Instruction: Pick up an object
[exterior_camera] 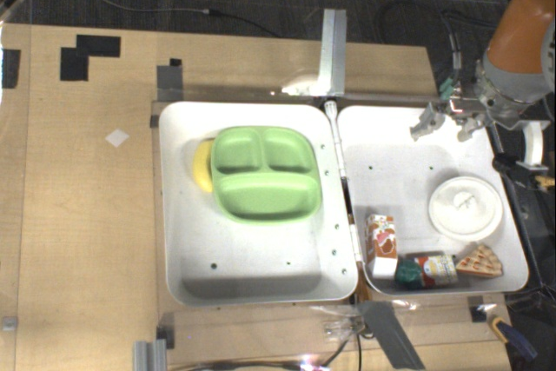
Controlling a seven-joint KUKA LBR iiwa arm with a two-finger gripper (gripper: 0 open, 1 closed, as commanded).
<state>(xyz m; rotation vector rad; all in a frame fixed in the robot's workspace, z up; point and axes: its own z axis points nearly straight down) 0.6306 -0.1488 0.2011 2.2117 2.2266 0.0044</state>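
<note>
My fingers [446, 122] hung spread apart with nothing between them, over the bare upper part of the right bin [382, 143]. Nothing had been picked up yet. The choices lay well below me along that bin's lower edge: a white lid [465, 206], a small carton [380, 237], a dark bottle [426, 270] and a waffle slice [480, 262]. I judged the whole reach, descent and grasp still lay ahead.

Arm [521, 48]: grey housing, rounded orange band above wrist | Tool [445, 122]: two slim grey metal fingers on a light mount | Cabling: dark lead at wrist, small teal fitting beside it
</note>
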